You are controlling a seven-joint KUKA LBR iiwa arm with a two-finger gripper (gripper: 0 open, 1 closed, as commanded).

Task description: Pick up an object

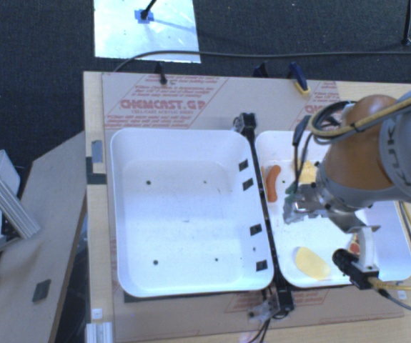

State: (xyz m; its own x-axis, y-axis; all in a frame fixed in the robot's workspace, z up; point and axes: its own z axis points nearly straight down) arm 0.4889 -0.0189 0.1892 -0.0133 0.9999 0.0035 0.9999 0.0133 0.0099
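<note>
The arm [377, 148] comes in from the right edge of the view and hangs over the right bin [398, 259], its orange band bulging above the wrist and covering much of that bin's far half. Down at the end of it, the gripper [296, 207] sits low over the bin floor, close to the divider [261, 206] that runs between the two bins. From this slanted look down, the fingertips blur into the grey metal around them, so I cannot tell whether they are spread or pressed together, and nothing can be seen pinched there.

Now the objects, all in the right bin. An orange sausage-shaped piece [271, 181] lies lengthwise just beside the divider, on the far side of the gripper and very near it, though apart from it as far as the view shows. A pale yellow flat piece [311, 263] rests on the bin floor toward the near wall, nearer the camera than the gripper and clear of it. A second yellow piece [306, 171] peeks out from under the arm, just past the orange one from the divider. A small red-and-white thing [354, 245] shows beside the black fitting on the arm's near side; what it is I cannot make out.

Across the divider, the left bin [130, 148] shows its white floor with a few dark specks.
</note>
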